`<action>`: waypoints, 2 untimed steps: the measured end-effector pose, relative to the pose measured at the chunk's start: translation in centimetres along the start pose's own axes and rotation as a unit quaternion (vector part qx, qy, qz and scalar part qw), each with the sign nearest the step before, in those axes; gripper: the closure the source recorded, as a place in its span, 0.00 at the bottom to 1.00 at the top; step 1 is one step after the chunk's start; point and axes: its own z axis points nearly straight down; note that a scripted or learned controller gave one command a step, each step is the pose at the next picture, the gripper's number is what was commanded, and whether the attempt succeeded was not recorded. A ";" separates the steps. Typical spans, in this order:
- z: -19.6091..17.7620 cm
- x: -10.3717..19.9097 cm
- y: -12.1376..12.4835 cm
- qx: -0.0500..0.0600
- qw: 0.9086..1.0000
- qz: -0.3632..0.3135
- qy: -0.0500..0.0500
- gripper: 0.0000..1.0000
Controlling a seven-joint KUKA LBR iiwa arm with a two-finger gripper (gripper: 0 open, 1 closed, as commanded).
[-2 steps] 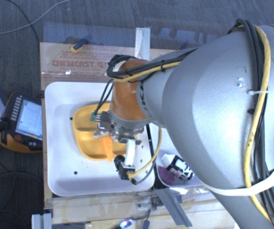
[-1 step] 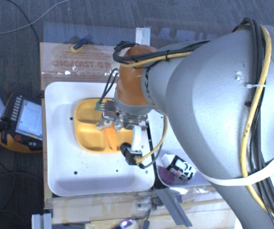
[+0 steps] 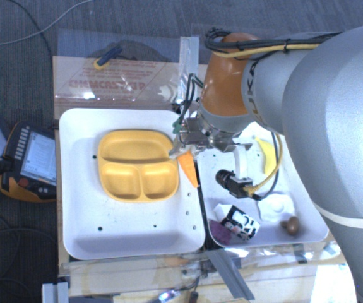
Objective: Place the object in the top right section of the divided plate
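Observation:
The yellow divided plate (image 3: 138, 165) lies in the left bin (image 3: 86, 232), with one long section at the back and two smaller ones at the front. My gripper (image 3: 184, 149) hangs just past the plate's right edge, over the rim between the two bins. It is shut on an orange wedge-shaped object (image 3: 188, 168), which sticks out below it and points toward the front. The orange-banded wrist (image 3: 226, 87) covers most of the gripper body.
The right bin (image 3: 307, 229) holds a yellow piece (image 3: 268, 156), a white lump (image 3: 277, 204), a small brown item (image 3: 289, 225) and a black-and-white object on something purple (image 3: 237, 225). A plastic bag (image 3: 115, 74) lies behind the bins. A teach pendant (image 3: 31, 164) sits left.

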 end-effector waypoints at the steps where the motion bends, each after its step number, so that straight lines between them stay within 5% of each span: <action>1: -8.4 4.8 9.0 -0.001 1.000 -0.005 -0.002 1.00; 2: -7.3 6.1 3.0 -0.001 1.000 -0.019 -0.002 1.00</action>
